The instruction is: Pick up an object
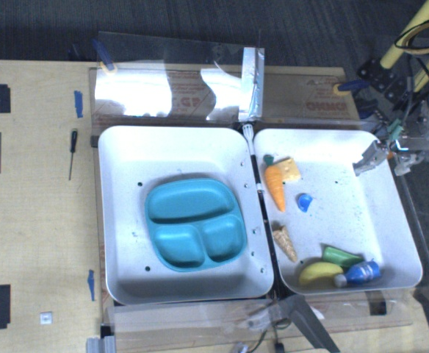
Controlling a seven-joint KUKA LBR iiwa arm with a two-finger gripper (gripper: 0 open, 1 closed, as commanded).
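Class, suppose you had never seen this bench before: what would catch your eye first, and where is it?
The blue tray stands out, lying alone in the left bin. Next comes the carrot by the right bin's left wall, then the banana and bottle at its near edge. The pincer hangs over that bin's far right corner.

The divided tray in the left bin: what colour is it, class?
The divided tray is turquoise blue, seen plainly in the camera view.

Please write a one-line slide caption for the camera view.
End effector at the right bin's far corner; toy carrot and banana lie inside, blue tray in the left bin.
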